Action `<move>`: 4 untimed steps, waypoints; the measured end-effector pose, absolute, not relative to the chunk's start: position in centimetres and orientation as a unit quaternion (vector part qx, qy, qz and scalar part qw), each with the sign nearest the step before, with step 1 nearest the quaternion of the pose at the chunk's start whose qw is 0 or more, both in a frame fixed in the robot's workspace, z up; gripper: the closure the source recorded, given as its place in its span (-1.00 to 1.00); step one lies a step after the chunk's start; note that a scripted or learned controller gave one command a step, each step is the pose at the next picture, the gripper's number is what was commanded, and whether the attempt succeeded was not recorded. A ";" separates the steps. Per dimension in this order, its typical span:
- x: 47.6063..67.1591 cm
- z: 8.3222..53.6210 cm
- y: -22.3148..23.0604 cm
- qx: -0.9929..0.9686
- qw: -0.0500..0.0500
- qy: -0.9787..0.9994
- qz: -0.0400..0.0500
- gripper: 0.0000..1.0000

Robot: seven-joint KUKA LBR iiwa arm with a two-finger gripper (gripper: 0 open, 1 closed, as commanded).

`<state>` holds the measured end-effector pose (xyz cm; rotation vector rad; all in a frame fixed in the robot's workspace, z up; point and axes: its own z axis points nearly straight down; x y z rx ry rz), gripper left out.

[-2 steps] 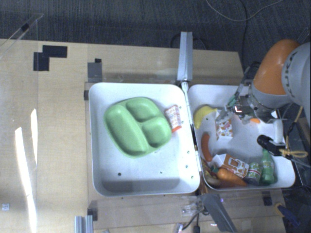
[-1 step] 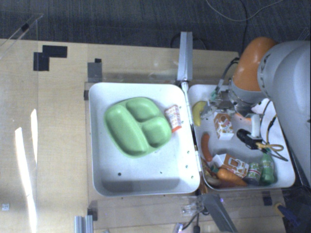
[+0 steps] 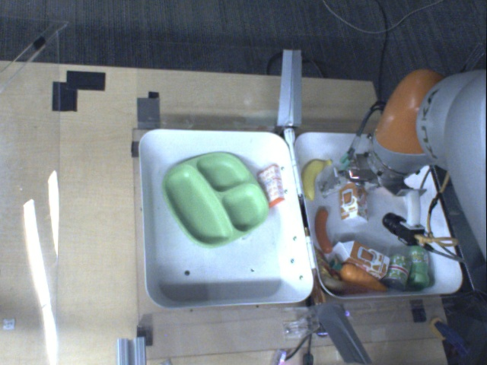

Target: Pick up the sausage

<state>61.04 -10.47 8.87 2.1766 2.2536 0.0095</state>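
The sausage [image 3: 323, 230], reddish brown and narrow, lies along the left wall of the right bin [image 3: 449, 280], in front of a yellow banana [image 3: 313, 175]. My gripper [image 3: 346, 178] hangs over the middle of that bin, up and to the right of the sausage and apart from it. Just below the gripper is a small white and orange carton [image 3: 350, 202]; whether it is touched I cannot tell.
At the right bin's front lie a carrot [image 3: 359, 277], an orange and white box [image 3: 370, 259] and two green cans [image 3: 408, 271]. The left bin [image 3: 198, 280] holds a green divided plate [image 3: 216, 197] and a red and white packet [image 3: 272, 183].
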 end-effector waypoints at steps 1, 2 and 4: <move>61.8 9.0 -12.1 0.761 0.003 0.649 0.003 -1.00; 66.5 17.8 -12.6 0.750 0.003 0.662 0.003 -1.00; 57.4 8.9 -8.2 0.772 0.004 0.636 0.004 -1.00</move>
